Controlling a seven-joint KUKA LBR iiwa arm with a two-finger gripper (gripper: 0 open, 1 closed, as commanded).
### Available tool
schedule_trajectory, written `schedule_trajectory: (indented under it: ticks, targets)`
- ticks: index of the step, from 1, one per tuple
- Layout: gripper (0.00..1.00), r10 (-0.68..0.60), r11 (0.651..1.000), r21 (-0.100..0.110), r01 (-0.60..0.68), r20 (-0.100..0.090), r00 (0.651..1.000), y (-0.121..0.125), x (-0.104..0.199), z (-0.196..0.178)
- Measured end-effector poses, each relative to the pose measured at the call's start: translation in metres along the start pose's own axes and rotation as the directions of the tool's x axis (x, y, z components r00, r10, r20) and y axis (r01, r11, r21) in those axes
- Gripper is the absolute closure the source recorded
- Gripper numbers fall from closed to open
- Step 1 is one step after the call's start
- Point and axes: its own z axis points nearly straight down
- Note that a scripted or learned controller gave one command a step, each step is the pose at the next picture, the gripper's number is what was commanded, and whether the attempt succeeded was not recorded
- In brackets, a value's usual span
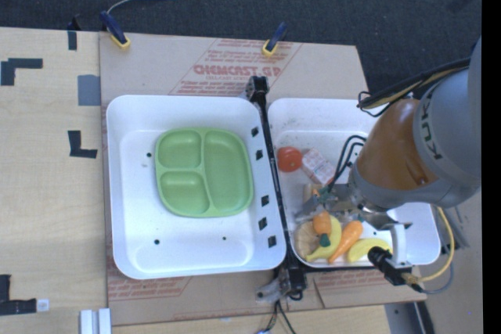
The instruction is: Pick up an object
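The right bin [313, 109] holds several toy foods. A red round one [290, 159] lies near its left wall, with a pale clear-wrapped piece [316, 163] just to its right. At the bin's front sit a small orange piece [322, 224] on a yellow one [321, 245], an orange carrot [347, 240] and a yellow banana-like piece [365, 249]. My gripper [319, 203] hangs low over the front-middle of this bin, just above the small orange piece and right below the wrapped piece. The grey and orange arm covers the bin's right half.
The left bin [125, 168] holds a green divided plate [205, 172]. A black divider [266, 160] with clips runs between the bins. Both bins rest on a cardboard sheet [227, 66] held by yellow clamps. Cables hang off the arm at the front right.
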Motion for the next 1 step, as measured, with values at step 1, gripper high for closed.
schedule_trajectory:
  ticks: [1]
  targets:
    - [0.00,0.000,1.000,0.005,0.000,-0.002,1.000,0.0234,0.0008,0.0005]
